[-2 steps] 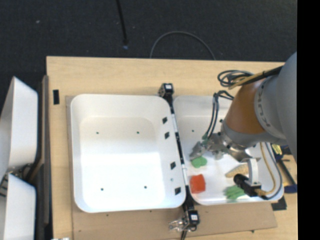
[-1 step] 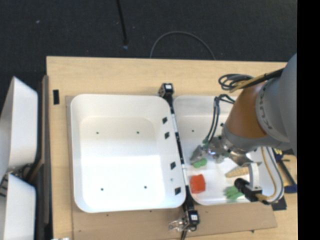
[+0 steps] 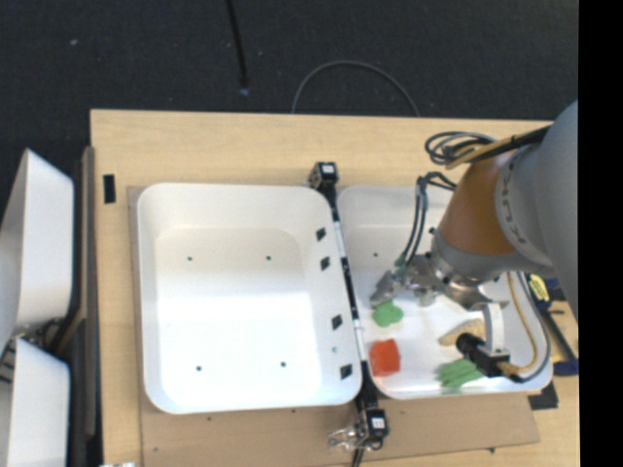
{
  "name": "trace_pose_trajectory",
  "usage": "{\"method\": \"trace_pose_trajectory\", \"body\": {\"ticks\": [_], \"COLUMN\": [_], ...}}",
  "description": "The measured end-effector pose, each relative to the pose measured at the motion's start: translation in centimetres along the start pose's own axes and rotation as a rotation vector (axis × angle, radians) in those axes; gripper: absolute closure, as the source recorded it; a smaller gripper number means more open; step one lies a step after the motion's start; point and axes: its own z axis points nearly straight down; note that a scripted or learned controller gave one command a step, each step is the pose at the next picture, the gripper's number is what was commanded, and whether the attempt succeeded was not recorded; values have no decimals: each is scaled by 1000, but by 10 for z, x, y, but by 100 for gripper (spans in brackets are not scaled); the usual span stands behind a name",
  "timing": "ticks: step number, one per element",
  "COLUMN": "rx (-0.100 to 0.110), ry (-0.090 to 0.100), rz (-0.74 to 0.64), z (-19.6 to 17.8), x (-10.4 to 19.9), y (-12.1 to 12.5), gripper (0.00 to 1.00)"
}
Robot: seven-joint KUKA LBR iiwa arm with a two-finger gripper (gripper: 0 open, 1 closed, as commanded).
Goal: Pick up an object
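The right bin holds a small round green piece, an orange-red block near the front wall, and a green leafy piece at the front right next to a tan stick. My gripper hangs low in this bin, just above and behind the round green piece. Its grey fingertips are blurred against the bin floor. Nothing is visibly between them.
The left bin lies beside the right one, with a black clip-studded divider between them. Cables loop behind the arm and at the front right corner. The wooden bench surrounds both bins.
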Motion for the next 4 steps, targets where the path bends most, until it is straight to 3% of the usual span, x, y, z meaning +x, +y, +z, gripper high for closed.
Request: {"method": "trace_pose_trajectory", "body": {"ticks": [1,2,3,4], "rx": [4,-2,-1,3], "ry": [0,-1,0,-1], "rz": [5,6,7,4], "z": [0,-11,-10,0], "x": [8,7,7,-4], "y": [-25,-23,-23,-37], "gripper": [0,100,0,0]}}
